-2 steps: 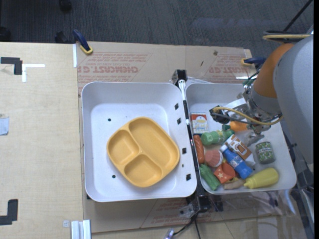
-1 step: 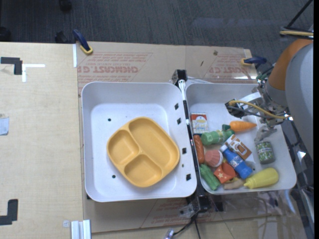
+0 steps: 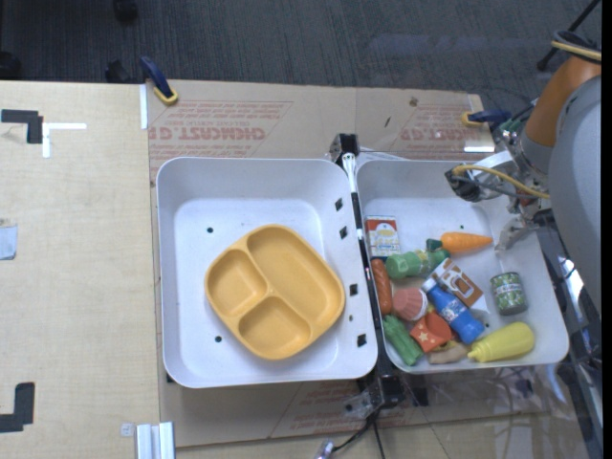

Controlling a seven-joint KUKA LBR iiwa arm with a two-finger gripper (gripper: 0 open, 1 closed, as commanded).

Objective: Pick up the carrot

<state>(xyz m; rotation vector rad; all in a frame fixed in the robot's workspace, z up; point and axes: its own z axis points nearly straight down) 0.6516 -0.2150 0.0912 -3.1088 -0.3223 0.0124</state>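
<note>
Nearest in the right-hand bin (image 3: 550,347), along its near wall, lies a yellow squeeze bottle (image 3: 501,343) of smooth plastic, tipped on its side. Just beyond it sits a jumble of toy groceries: a blue bottle (image 3: 455,312), a green pepper-like piece (image 3: 399,338), a small red carton, a round pinkish item, and, apart to the right, a small green-labelled can (image 3: 508,293) standing upright.

Farther back rests the carrot (image 3: 465,243): a smooth orange plastic cone with a green stub, lying flat on the white bin floor. Its long axis runs left to right, green end at the left and orange tip at the right.

My pincer (image 3: 513,230) hangs just right of that tip, near the bin's far right corner, amid cables. I cannot tell its state. The carrot lies directly to the pincer's left, so I judge the coming reach as short and leftward.

The left bin (image 3: 182,285) holds a glossy yellow divided plate (image 3: 274,291). Both bins sit on a cardboard-covered table (image 3: 239,122).
</note>
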